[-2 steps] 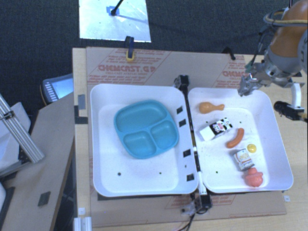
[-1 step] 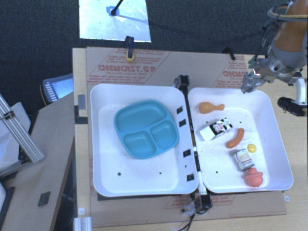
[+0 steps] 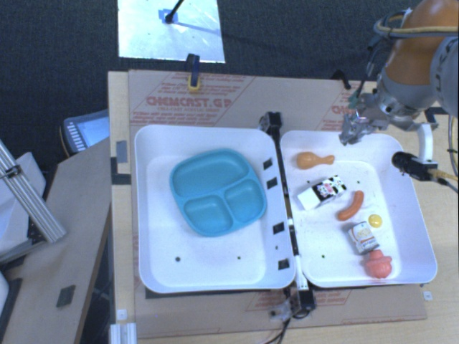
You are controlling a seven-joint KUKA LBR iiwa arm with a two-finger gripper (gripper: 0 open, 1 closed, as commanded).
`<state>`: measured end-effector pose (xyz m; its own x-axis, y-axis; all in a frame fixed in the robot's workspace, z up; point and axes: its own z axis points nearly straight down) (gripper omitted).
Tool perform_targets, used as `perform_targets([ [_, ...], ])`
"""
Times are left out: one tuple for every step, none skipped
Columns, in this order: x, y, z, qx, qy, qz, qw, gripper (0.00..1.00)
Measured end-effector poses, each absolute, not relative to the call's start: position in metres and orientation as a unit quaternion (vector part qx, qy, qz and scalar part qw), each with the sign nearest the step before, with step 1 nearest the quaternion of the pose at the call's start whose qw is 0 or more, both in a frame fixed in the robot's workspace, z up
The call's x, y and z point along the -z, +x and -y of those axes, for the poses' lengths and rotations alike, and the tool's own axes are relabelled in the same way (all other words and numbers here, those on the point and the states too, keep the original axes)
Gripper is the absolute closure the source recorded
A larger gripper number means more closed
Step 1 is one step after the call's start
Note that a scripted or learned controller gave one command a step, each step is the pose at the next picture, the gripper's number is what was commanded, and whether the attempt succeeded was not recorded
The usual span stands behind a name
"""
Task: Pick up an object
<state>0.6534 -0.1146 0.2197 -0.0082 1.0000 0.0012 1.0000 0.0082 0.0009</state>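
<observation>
Gripper point(image 3: 353, 130) sits at upper right of frame, above the top rim of the right bin point(image 3: 412, 192), holding nothing; can't tell how wide the fingers are

Right bin has open white floor along its left and bottom sides; items bunch centre to lower right. Chicken drumstick toy point(image 3: 314, 160) near the top, tan-orange, closest to gripper but apart from it. Black-and-white patterned carton point(image 3: 323, 191) mid-bin, lying tilted. Orange sausage point(image 3: 351, 205) just right of the carton. Small yellow round piece point(image 3: 375, 221) below the sausage. Small can point(image 3: 363, 237) lying on its side, and pink toy point(image 3: 378, 264) near the bottom rim

Left bin point(image 3: 154, 213) holds a blue divided plate point(image 3: 217, 190), three compartments, lots of bare floor around it. Black clips along the seam between bins
</observation>
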Motion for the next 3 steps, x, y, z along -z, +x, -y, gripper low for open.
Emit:
perform_targets([
  [-0.229,0.643,0.07,0.0008,-0.704,0.71,0.0,1.0],
  [-0.236,0.638,0.02,0.0013,-0.704,0.711,0.0,1.0],
  [-0.245,0.625,-0.034,0.0012,-0.703,0.711,0.0,1.0],
])
